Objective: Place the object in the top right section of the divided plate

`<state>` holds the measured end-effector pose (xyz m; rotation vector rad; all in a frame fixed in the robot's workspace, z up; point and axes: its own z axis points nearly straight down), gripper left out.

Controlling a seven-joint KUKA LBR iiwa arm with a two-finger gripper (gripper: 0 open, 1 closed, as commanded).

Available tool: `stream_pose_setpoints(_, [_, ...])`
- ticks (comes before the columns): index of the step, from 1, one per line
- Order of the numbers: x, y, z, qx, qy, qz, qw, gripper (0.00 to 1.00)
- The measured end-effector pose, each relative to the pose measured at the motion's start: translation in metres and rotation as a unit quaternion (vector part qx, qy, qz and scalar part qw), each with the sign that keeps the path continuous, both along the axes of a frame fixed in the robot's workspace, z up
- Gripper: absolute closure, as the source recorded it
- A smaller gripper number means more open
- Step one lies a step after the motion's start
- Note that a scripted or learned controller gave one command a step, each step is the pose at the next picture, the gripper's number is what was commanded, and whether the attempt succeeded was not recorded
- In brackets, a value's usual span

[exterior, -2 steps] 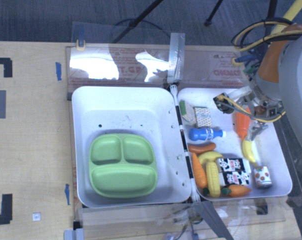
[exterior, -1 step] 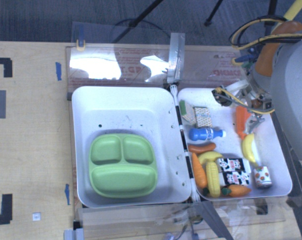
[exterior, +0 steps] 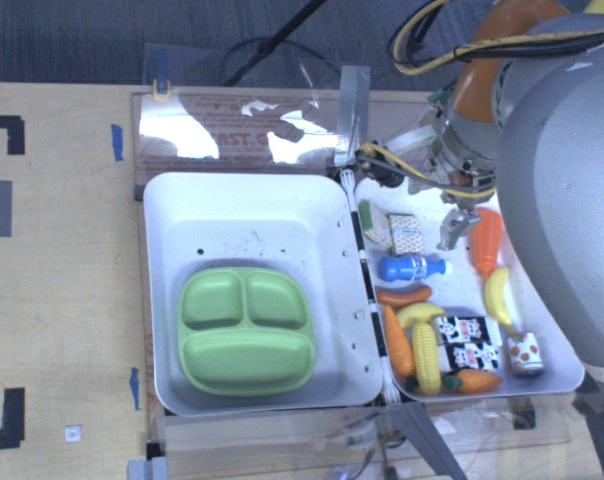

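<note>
Camera view. Left bin (exterior: 182,208): green divided plate (exterior: 247,330), all sections bare. Right bin (exterior: 557,363): blue bottle (exterior: 412,267), corn cob (exterior: 425,356), bananas (exterior: 498,296), carrots (exterior: 397,340), small box (exterior: 405,234), patterned carton (exterior: 466,340). Gripper (exterior: 457,226) low over right bin beside orange carrot (exterior: 487,240); finger state cannot tell; nothing seen held.

I count two white bins (exterior: 182,198), one green divided plate (exterior: 247,330), two bananas (exterior: 497,296), three carrots (exterior: 487,240), one corn cob (exterior: 425,358), one blue bottle (exterior: 412,267).
</note>
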<state>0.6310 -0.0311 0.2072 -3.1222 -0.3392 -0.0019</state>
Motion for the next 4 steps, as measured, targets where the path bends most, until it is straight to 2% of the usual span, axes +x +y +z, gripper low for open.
stream_pose_setpoints(1, [-0.0084,0.0044,-0.0232,0.0004,0.002,-0.009,1.0,0.0])
stream_pose_setpoints(4, [-0.0083,0.0044,-0.023,0.0001,0.001,-0.009,1.0,0.0])
